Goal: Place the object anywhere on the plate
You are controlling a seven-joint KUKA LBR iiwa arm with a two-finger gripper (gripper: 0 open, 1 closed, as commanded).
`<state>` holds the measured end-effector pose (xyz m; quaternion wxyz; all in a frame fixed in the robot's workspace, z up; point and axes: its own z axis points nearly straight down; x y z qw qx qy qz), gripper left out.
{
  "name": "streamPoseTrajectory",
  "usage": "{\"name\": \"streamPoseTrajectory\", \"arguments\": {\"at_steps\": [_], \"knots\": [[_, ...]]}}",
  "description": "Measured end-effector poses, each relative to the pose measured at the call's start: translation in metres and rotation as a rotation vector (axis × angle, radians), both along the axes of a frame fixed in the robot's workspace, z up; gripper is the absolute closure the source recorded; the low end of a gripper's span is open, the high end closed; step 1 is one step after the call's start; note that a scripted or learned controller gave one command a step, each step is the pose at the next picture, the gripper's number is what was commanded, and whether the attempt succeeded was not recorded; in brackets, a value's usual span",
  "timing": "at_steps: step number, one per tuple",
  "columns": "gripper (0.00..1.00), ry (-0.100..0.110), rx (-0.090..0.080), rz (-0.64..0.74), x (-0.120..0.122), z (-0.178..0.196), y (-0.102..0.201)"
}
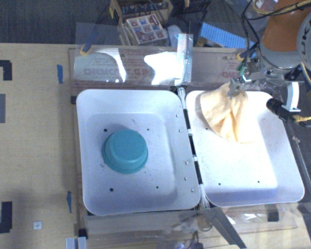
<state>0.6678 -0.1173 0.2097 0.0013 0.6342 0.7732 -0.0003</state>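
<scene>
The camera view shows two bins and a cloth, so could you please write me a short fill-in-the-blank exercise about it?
1. The teal plate sits in the ____ bin.
2. The pale yellow cloth hangs over the ____ bin.
3. The end effector grips the cloth at its ____ edge.
4. The plate and the cloth lie in ____ bins.

Missing words: left; right; top; different

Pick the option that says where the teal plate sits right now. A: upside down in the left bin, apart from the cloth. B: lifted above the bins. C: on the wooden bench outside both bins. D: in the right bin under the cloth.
A: the teal plate rests in the left bin, while the yellow cloth hangs at the claw over the right bin.
</scene>
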Motion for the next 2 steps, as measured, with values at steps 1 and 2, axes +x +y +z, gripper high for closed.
{"name": "streamPoseTrajectory", "arguments": {"at_steps": [1, 2], "knots": [[1.00, -0.003, 0.000, 0.002, 0.001, 0.016, 0.001], [1.00, 0.001, 0.002, 0.401, -0.029, 0.026, 0.043]]}}
